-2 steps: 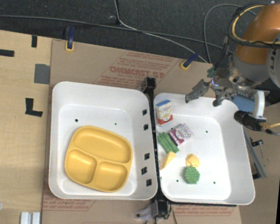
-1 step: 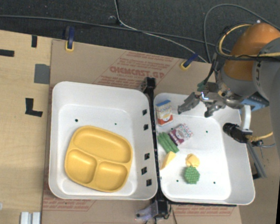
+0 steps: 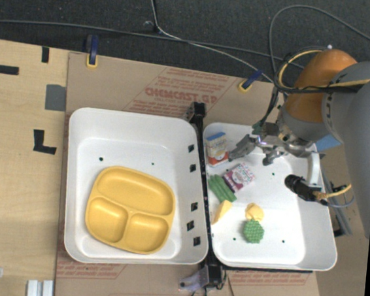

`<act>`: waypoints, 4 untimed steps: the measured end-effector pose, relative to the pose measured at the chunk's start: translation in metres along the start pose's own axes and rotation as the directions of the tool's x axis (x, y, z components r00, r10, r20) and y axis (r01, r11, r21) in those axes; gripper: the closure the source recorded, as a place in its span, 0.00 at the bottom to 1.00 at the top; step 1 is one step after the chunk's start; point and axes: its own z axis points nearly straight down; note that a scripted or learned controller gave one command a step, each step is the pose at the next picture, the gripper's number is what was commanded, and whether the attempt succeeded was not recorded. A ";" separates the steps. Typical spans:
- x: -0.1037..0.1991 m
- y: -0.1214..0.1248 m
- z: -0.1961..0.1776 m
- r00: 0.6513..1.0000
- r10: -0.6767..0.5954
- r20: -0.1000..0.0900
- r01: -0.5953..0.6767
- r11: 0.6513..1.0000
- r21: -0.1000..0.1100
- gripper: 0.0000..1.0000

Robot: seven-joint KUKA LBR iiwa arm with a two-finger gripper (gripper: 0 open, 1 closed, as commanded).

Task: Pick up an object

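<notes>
My gripper (image 3: 257,151) hangs over the far part of the right bin (image 3: 292,250), open, with nothing between its fingers. Just in front of it lies a purple-and-white packet (image 3: 240,176). A small white cup with blue and red marks (image 3: 216,145) stands to the gripper's left by the bin wall. Nearer the front lie a green piece (image 3: 221,187), a yellow wedge (image 3: 222,211), a small yellow lump (image 3: 254,212) and a green knobbly ball (image 3: 252,232).
The left bin (image 3: 84,140) holds a yellow divided plate (image 3: 130,209). A black divider (image 3: 198,178) runs between the two bins. A black hose fitting (image 3: 302,187) on the arm hangs over the right bin's right side. Cables (image 3: 183,39) cross the dark back.
</notes>
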 end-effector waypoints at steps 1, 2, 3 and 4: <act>0.001 0.000 0.054 1.000 -0.001 0.001 0.001 1.000 -0.003 0.00; 0.002 0.000 0.041 1.000 -0.002 0.000 0.002 1.000 -0.005 1.00; 0.001 0.007 -0.004 1.000 -0.001 -0.001 0.001 1.000 -0.009 1.00; -0.006 0.014 -0.054 1.000 -0.001 0.000 0.001 1.000 -0.010 1.00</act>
